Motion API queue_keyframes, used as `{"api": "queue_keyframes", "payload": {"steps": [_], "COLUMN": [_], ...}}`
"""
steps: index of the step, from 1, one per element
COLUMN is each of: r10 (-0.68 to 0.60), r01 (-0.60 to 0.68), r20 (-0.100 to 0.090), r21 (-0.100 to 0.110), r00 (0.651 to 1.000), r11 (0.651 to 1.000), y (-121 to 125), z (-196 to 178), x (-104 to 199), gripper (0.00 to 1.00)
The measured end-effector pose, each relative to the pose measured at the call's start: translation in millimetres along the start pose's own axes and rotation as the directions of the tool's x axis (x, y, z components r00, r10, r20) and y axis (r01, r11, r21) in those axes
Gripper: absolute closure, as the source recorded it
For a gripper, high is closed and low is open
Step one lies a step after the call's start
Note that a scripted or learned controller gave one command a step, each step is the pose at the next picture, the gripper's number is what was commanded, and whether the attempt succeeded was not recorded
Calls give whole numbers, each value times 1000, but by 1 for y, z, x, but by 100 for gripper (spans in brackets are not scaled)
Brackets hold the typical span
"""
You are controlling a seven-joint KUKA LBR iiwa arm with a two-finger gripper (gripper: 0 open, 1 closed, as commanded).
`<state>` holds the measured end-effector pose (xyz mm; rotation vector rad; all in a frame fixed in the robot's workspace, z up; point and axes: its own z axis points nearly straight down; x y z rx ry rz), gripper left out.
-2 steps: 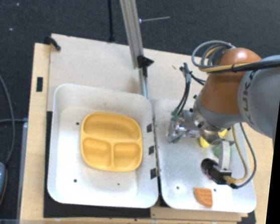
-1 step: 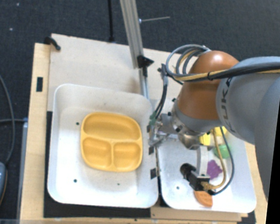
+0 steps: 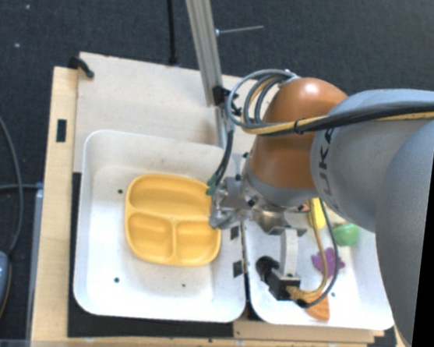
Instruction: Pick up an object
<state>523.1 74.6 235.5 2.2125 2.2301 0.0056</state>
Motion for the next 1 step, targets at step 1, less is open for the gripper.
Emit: {"api": "queue_keyframes", "payload": {"steps": [1], "r10": [7], "r01": [-7], "r20": [1], "r21": [0], "r00": [1000], "r11": [1000], "y": [0], "z": [1], "x": [-3], "gripper": [0]}}
